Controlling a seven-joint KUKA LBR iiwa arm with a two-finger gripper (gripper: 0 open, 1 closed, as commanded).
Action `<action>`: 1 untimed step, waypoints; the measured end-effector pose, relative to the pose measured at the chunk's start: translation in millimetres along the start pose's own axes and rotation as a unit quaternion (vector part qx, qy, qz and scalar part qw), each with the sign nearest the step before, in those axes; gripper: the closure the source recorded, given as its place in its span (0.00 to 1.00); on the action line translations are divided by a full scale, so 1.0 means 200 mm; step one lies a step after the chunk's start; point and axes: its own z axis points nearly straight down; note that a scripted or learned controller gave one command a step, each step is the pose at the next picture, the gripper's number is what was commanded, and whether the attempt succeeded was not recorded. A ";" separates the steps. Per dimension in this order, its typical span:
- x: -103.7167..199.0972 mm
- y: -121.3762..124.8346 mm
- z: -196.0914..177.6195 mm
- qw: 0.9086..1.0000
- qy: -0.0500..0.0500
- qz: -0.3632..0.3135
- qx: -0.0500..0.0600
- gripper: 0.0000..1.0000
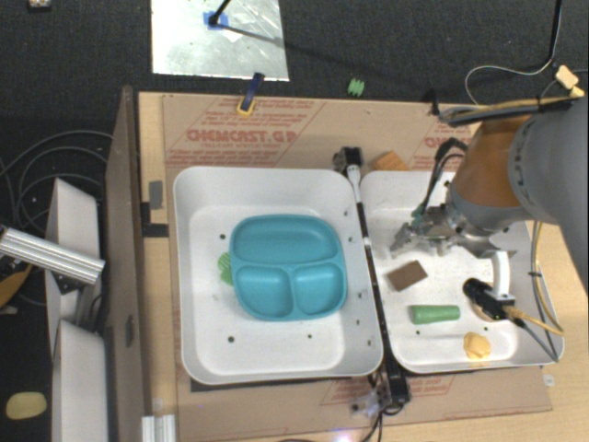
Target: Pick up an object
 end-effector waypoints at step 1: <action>0.03 -0.19 0.06 1.000 0.001 0.002 0.003 0.00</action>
